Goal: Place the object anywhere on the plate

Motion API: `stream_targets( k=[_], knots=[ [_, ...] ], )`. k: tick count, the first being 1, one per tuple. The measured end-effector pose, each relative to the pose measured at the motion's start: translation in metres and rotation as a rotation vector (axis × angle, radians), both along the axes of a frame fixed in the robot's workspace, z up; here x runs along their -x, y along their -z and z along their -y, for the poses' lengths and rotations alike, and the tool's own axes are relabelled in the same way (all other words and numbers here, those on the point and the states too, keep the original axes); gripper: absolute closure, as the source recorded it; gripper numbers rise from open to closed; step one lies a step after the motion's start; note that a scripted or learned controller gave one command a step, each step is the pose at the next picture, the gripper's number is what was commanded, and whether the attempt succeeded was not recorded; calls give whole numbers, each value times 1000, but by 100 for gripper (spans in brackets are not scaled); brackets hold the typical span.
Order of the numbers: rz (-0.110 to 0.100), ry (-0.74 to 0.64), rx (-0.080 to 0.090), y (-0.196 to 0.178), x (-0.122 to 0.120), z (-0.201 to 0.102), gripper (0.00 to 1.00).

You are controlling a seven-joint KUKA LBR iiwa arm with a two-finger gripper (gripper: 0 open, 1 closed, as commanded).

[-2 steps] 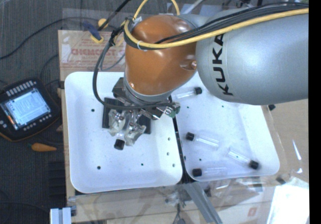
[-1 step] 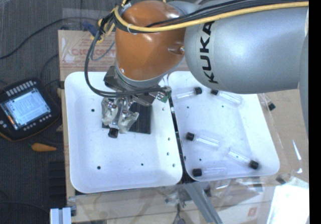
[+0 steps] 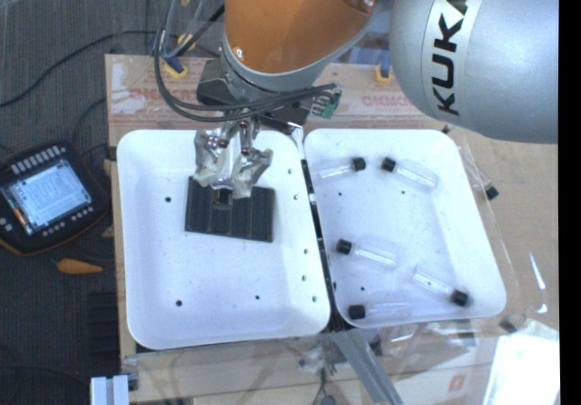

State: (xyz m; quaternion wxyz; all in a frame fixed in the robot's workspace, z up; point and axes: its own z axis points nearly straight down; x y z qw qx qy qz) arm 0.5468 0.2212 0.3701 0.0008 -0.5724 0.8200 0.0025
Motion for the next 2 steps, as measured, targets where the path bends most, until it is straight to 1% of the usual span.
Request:
stream_targets(
  k=[1,2],
  knots=[
    [-2,-264,1,40,45,6,100],
    [2,-812,-3,-62,61,-2,100]
  ],
)
